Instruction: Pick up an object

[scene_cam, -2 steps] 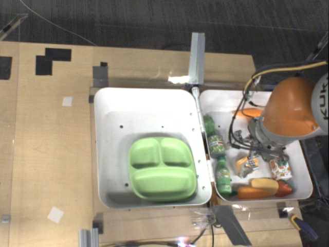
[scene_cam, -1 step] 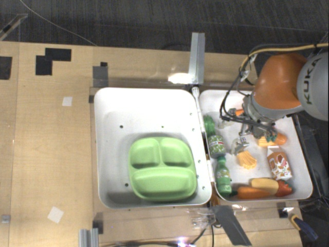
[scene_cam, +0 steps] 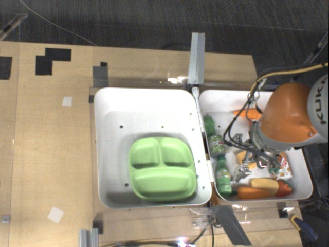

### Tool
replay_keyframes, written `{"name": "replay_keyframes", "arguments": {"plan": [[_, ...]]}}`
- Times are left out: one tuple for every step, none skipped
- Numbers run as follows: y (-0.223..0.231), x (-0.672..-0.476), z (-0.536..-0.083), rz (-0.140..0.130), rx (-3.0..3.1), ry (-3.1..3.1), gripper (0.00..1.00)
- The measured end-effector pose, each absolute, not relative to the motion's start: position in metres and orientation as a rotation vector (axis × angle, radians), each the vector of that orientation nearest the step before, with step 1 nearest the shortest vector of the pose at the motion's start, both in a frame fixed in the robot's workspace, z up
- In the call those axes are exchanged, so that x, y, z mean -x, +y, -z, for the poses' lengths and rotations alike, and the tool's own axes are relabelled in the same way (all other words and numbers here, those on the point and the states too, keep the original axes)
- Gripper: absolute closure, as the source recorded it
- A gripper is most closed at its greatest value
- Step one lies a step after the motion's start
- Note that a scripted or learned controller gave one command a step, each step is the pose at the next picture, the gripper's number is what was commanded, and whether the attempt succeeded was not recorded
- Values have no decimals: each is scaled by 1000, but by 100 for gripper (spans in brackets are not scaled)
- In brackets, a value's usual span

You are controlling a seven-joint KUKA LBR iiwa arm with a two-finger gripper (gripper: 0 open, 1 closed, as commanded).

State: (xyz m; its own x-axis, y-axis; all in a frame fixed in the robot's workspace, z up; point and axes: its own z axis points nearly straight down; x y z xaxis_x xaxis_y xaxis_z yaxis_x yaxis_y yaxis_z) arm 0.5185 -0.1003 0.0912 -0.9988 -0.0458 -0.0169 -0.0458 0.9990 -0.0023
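Observation:
The right bin (scene_cam: 226, 103) holds several small items: green bottles (scene_cam: 216, 147) along its left wall, another green bottle (scene_cam: 223, 178) lower down, an orange-red carrot-like piece (scene_cam: 253, 192), a yellow piece (scene_cam: 264, 183) and a red piece (scene_cam: 284, 190) near the front wall, and an orange item (scene_cam: 247, 114) at the back. My gripper (scene_cam: 248, 162) reaches down into this bin just above the yellow and orange pieces, under the arm's orange band (scene_cam: 287, 113). Its tips are tangled in clutter, so their state is unclear.
The left bin (scene_cam: 110, 112) bears a green divided plate (scene_cam: 162, 168) toward its front right. A grey post (scene_cam: 196, 59) stands behind the wall between the bins. Cables loop over the arm at the right bin's back.

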Motion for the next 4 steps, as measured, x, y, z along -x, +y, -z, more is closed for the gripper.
{"name": "replay_keyframes", "arguments": {"plan": [[-102, -534, -91, 0, -94, 3126, 0], [-88, -523, -91, 10, 38, 3116, 0], [-88, -506, -91, 3, -55, 3115, 0], [-87, -515, -91, 1, -149, 3123, 0]]}}
